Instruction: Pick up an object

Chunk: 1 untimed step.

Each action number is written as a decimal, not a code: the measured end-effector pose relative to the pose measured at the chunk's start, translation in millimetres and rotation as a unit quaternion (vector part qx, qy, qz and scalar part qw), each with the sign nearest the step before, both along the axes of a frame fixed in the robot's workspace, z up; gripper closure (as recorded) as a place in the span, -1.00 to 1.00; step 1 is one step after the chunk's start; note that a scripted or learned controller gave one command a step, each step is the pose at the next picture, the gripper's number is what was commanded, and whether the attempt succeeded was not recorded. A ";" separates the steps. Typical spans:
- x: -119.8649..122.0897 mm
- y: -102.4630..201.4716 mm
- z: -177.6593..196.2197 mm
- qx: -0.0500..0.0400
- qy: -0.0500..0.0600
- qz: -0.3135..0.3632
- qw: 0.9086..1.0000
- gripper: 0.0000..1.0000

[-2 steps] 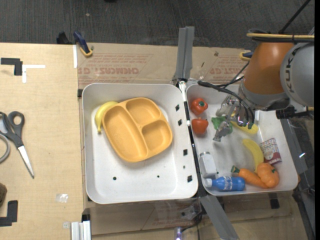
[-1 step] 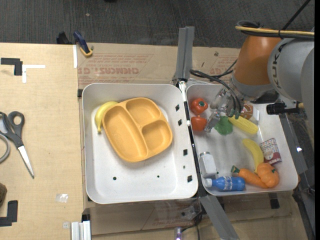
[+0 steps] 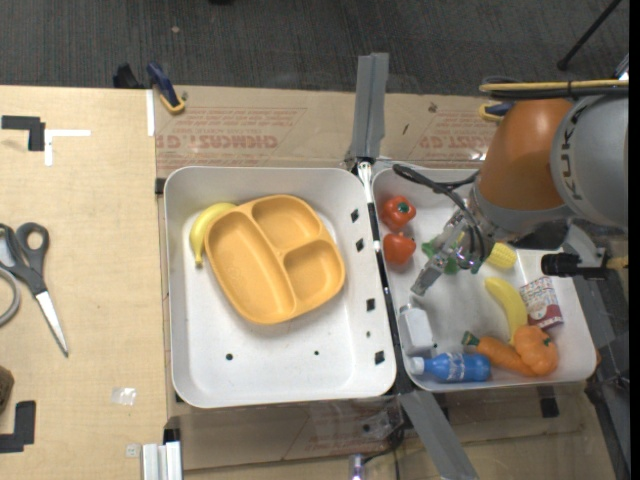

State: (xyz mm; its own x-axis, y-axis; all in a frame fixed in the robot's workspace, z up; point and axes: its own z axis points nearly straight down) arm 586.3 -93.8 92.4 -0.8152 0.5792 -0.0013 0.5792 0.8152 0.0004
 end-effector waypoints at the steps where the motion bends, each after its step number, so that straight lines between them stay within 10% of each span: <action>1: 63.1 -44.9 2.2 -0.001 -0.003 0.104 0.995 -1.00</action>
